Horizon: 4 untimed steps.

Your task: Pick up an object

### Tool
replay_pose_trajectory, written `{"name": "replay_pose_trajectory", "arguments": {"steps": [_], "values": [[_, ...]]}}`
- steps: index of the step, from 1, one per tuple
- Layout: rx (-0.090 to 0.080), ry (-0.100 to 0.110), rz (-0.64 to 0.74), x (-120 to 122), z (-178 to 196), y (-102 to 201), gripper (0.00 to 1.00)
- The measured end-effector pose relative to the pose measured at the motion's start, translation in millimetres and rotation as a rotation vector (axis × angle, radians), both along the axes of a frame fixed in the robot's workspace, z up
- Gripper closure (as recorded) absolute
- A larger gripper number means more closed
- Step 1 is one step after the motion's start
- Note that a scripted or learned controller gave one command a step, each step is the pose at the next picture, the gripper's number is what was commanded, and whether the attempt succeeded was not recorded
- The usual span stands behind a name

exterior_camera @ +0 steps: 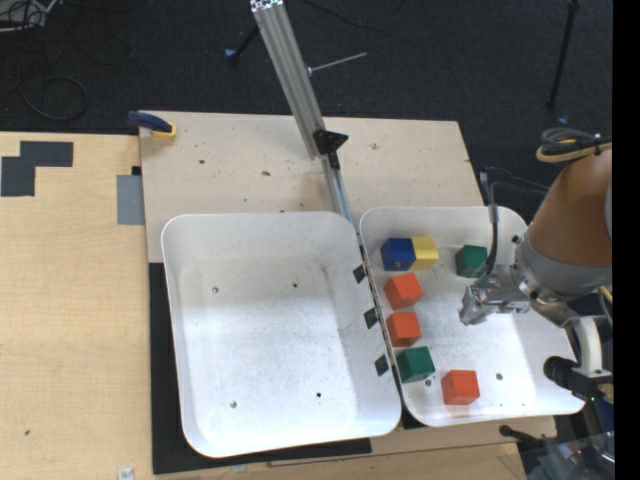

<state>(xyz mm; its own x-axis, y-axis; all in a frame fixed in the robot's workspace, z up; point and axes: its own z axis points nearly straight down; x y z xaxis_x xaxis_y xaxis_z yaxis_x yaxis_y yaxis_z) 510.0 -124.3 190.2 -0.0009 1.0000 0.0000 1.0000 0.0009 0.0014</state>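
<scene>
green block (471,260) just beside gripper (478,306)

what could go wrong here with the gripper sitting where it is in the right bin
The gripper hangs over bare floor in the right bin, with no block under it, so a close here would likely grab nothing. The green block sits just beyond it near the bin's far wall; a descent could knock it instead of straddling it.
</scene>
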Motion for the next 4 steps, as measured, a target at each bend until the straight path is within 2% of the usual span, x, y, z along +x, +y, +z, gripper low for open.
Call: {"name": "replay_pose_trajectory", "arguments": {"steps": [1, 2, 3, 4], "values": [[-0.001, -0.002, 0.0, -7, 50, -7, 1.0], [0.002, 0.004, 0.002, 11, 37, 40, 1.0], [0.002, 0.003, 0.005, 28, 42, 99, 1.0], [0.0, 0.004, 0.002, 56, 37, 146, 1.0]]}}
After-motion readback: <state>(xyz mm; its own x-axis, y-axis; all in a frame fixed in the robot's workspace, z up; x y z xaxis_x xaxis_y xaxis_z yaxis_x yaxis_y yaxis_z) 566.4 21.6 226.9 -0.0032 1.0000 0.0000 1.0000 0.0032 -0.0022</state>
